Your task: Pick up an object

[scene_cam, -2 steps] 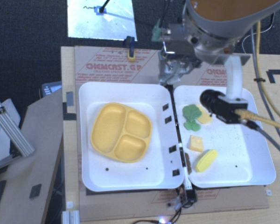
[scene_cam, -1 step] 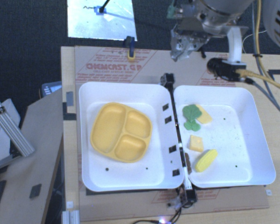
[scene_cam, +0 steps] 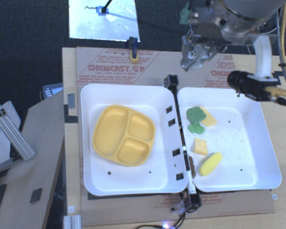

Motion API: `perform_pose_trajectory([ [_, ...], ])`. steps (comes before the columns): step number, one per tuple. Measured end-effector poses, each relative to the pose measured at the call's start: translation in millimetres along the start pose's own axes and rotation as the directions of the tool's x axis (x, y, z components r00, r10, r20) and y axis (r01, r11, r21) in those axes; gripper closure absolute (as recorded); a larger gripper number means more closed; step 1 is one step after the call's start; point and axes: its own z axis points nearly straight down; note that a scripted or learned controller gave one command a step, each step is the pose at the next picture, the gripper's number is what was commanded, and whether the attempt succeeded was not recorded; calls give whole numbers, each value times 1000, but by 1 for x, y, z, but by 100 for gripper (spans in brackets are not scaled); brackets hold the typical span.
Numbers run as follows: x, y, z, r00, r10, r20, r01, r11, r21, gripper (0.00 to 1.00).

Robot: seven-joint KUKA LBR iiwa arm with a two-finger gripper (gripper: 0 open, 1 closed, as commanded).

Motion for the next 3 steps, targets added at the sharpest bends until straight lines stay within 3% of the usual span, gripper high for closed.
perform_pose_trajectory([
  [1,-88,58,4,1000,14,5,-14,1000,1,100],
  [2,-111,-27,2,1000,8,2,-8,1000,2,100],
  [3,25,-31,4,1000,-11,-1,11,1000,4,100],
])
